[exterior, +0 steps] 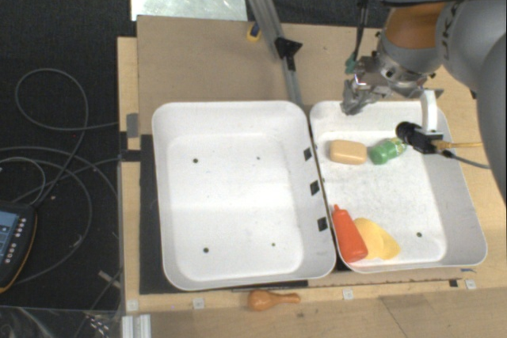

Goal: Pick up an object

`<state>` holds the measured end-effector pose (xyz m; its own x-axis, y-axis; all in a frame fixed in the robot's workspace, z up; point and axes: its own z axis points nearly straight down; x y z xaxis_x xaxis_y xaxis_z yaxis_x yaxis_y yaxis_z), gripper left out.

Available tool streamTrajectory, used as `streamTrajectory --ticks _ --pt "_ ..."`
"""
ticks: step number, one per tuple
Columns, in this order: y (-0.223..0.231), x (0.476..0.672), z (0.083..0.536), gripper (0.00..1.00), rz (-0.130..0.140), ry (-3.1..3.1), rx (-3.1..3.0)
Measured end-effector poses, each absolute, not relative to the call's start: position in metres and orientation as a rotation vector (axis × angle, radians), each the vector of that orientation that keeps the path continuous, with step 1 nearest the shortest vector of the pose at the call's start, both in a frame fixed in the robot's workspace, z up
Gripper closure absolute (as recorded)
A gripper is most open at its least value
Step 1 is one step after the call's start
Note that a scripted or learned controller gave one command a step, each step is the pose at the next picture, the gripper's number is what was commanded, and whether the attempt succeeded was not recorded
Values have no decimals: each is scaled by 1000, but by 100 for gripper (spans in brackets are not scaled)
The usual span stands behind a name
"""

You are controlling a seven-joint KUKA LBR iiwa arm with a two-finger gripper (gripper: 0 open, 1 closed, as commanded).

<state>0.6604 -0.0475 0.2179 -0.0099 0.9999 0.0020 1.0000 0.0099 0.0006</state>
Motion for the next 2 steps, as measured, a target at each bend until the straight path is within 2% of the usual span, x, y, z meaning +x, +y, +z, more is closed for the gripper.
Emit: streamTrajectory --ticks 2 --pt "59 673 223 100 -8 -2234 -2211"
